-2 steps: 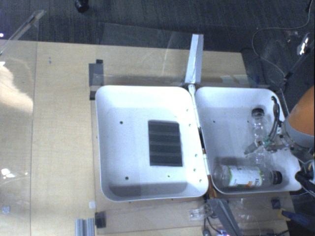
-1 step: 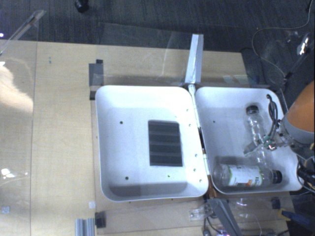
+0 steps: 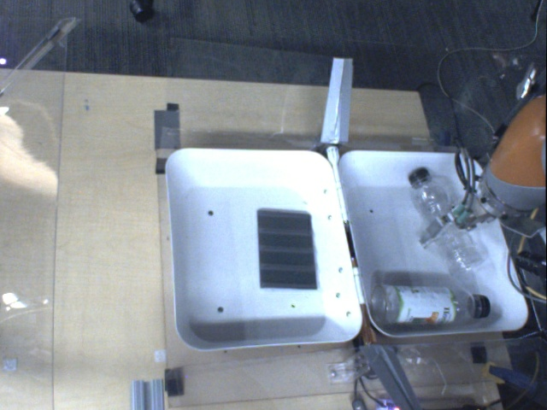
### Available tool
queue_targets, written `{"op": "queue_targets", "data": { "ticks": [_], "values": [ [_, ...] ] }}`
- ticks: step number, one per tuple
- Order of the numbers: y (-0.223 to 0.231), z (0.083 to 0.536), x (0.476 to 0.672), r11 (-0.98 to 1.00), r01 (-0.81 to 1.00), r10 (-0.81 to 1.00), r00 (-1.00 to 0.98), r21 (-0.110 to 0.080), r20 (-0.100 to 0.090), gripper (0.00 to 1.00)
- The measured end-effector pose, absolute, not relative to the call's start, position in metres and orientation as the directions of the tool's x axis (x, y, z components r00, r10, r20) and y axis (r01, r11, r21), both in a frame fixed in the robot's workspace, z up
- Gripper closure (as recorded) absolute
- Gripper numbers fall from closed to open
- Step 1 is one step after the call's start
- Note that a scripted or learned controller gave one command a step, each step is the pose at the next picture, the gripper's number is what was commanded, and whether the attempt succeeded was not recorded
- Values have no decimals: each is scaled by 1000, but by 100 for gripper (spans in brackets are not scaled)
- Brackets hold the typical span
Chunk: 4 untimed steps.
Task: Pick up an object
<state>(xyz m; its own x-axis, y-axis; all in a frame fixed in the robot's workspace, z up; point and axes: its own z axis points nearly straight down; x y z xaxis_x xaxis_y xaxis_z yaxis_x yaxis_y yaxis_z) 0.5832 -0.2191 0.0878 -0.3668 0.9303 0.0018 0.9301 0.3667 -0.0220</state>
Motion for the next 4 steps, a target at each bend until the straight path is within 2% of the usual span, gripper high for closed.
{"op": "queue_targets", "data": {
  "ticks": [1, 2, 3, 4],
  "values": [
    [-182, 89, 581, 324, 946, 946, -324, 8, -5, 0],
    [-186, 85, 651, 426, 902, 905, -424, -75, 43, 0],
    [-205, 111, 628, 235, 972, 972, -235, 5, -2, 0],
    [-204, 88, 615, 274, 962, 962, -274, 8, -4, 0]
  ]
}}
